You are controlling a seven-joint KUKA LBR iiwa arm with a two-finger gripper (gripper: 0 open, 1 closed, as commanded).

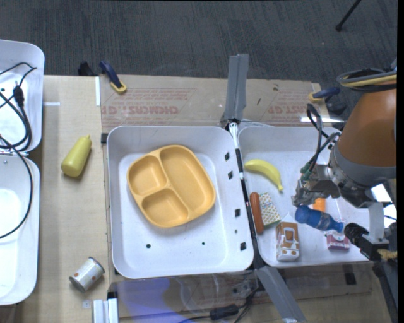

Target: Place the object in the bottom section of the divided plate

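Left bin (120, 189) holds divided plate (170, 185); right bin (278, 142): banana (264, 171), bottle (317, 219).

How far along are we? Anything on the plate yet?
Nothing done yet: the plate in the left bin has nothing in its sections. The hand is low in the right bin, over the blue bottle; a grasp is unclear. Picking, carrying and placing in the bottom section remain.

A dark grey carpeted floor (158, 31) is running along the top. A flattened cardboard sheet (177, 101) with red lettering is covering the pale wooden bench (57, 208). Even light is falling from overhead, and a thin black stand leg (348, 16) is crossing the top right corner.
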